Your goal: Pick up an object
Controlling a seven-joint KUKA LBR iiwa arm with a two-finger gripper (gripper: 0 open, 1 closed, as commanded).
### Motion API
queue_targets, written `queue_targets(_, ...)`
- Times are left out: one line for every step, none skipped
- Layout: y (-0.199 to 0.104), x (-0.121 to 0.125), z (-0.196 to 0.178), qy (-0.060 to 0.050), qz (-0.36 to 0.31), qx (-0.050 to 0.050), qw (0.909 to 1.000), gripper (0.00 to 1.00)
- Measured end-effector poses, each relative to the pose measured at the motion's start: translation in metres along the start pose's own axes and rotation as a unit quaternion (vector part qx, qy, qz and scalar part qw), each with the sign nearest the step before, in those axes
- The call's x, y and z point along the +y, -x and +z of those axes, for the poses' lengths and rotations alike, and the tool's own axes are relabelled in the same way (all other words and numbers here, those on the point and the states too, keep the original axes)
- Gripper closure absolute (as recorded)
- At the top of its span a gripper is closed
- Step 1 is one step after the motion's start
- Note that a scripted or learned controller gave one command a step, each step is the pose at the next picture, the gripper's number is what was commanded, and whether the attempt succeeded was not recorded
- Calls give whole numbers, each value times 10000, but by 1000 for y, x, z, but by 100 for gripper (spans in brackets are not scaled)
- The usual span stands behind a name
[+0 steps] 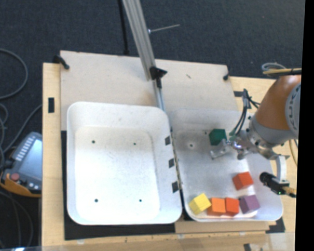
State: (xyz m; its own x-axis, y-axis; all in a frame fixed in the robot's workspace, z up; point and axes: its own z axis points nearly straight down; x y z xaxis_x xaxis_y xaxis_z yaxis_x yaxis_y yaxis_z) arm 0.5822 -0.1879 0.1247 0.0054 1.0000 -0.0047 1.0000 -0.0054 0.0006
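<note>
My gripper (222, 149) reaches in from the right over the right bin (197, 166), its metal fingers pointing left. A dark green block (217, 136) sits right at the finger tips, just above them; whether it is between the fingers I cannot tell. Lower in the same bin lie an orange-red block (242, 180) alone, and along the front rim a yellow block (200, 203), two orange blocks (224, 206) and a purple block (248, 203).
The left bin (119, 162) lies beside the right one. A slanted aluminium post (142, 38) rises behind the bins. Cables and a teach pendant (25, 161) lie left of the bench.
</note>
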Motion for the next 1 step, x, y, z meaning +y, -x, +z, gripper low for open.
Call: queue_targets(2, 80, 28, 20, -48, 16, 10000, 0)
